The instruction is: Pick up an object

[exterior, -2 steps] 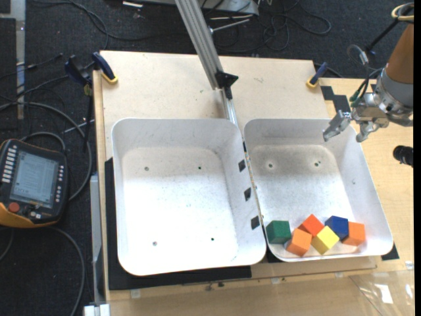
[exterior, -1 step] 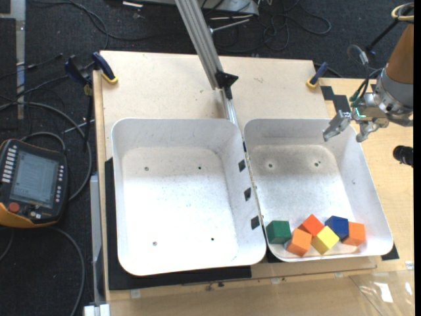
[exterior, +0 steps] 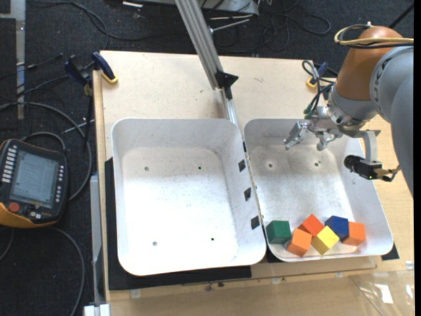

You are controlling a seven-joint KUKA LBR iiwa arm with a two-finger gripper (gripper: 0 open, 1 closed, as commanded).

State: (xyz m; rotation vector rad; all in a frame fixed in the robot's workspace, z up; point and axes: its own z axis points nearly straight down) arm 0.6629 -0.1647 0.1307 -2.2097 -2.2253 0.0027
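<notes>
Six blocks crowd the lower edge of the right bin (exterior: 368, 196), lower right of the frame: a green block (exterior: 278, 231), two orange blocks (exterior: 300, 241) (exterior: 312, 224), a yellow block (exterior: 324, 240), a blue block (exterior: 337, 226) and another orange block (exterior: 356, 232). Higher up, over the bin's far end, the gripper (exterior: 308, 135) hangs with fingers spread, grasping nothing, well apart from the blocks. Left of it lies the left bin (exterior: 131, 137).

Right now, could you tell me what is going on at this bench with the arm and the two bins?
The arm's gripper hangs open over the far end of the right bin with nothing between its fingers. The blocks sit clustered at that bin's near edge: a green block, three orange blocks, a yellow block and a blue block. Nothing has been picked up yet.
</notes>
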